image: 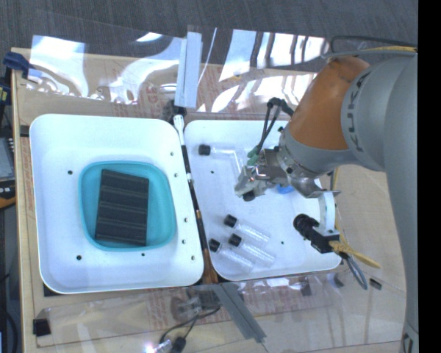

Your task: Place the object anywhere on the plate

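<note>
- gripper (248, 184) hangs low over the right bin (309, 259), near the middle of its floor; from where i stand i cannot tell whether it is spread or pressed together, and i can't make out anything caught in it
- a small blue bit (284, 190) shows just to its right, too small to name
- grey arm (378, 109) with its orange band (327, 101) comes in from the right and covers the bin's far right corner
- several small clear tubes with black caps lie on the right bin's floor: one (203, 150) near the far left corner, and a loose cluster (242, 240) nearer the front, below the gripper and apart from it
- the left bin (51, 197) sits just beside the right one, their rims almost touching
- a blue plate (88, 190) with rounded corners lies in the middle of the left bin
- a dark ridged block (123, 207) lies flat on the plate, slightly turned, wholly inside its rim and well apart from the gripper
- both bins stand on a wooden bench (367, 234)
</note>
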Motion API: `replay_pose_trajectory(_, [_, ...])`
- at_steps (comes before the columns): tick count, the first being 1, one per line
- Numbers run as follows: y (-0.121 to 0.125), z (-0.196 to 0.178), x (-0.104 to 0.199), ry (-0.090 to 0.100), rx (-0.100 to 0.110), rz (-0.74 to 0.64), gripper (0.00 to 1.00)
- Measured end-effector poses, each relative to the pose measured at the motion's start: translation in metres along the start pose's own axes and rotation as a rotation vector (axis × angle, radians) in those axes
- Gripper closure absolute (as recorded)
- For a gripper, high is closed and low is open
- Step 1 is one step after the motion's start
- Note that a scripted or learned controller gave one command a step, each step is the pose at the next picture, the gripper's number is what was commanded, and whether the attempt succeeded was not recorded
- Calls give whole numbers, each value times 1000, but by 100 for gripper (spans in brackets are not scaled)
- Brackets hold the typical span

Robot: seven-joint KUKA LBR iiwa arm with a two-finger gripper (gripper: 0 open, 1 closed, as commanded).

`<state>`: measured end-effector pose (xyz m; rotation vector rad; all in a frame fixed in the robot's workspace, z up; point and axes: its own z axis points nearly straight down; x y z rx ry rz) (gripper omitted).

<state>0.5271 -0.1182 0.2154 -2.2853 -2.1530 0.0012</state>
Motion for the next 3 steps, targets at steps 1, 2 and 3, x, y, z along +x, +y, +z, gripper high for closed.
replay_pose_trajectory(1, [17,8,69,0,1,-266,100])
replay_pose_trajectory(2, [42,25,127,-1,1,-353,100])
replay_pose_trajectory(3, [42,25,127,-1,0,-353,0])
